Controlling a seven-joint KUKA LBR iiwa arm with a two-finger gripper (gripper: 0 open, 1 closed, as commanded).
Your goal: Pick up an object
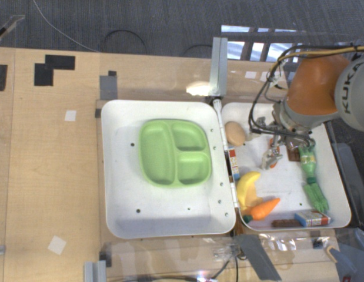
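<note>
The right bin carries all the loose objects that could be picked. A yellow banana lies near its left wall, and an orange carrot lies touching the banana's lower end, pointing toward the right. Up near the bin's top left corner sits a tan egg-shaped object. Along the right side a green bottle stands or lies with a dark brown piece just beside it on its left, and below it a long green vegetable, a cucumber by the look of it, runs toward the lower right corner. At the bottom edge rest a small box with blue and red ends and a dark brown bar to its left.

The end effector hangs over the middle of this bin, above bare white floor between the banana and the green bottle, touching none of the objects as far as can be seen. Its fingers are small and blurred, so I cannot tell whether they are apart or together, and nothing visible sits between them. The grey arm with its orange band reaches in from the upper right.

The left bin holds a green divided tray with three compartments, lying flat near its centre. Both bins sit side by side on the wooden bench.
</note>
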